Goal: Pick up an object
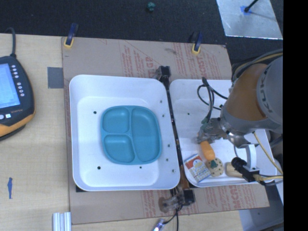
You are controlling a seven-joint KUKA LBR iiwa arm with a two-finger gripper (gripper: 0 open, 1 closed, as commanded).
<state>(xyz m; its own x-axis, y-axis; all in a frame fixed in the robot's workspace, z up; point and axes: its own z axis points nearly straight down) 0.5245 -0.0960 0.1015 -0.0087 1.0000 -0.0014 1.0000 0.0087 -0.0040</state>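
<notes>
My gripper (207, 134) hangs low in the right bin (187, 97), near its middle, under the grey and orange wrist. Just below its tip lies a small orange carrot-like object (208, 151), touching or nearly touching the gripper. Nearer the bin's front edge are a red and white packet (196, 168) and a round tan disc with coloured dots (215, 167). The wrist hides the right part of this bin.
The left bin (82, 129) holds a blue divided plate (131, 134) in its middle. An orange and black teach pendant (12, 96) rests on the bench at the far left. Clamps hold the cardboard sheet under the bins.
</notes>
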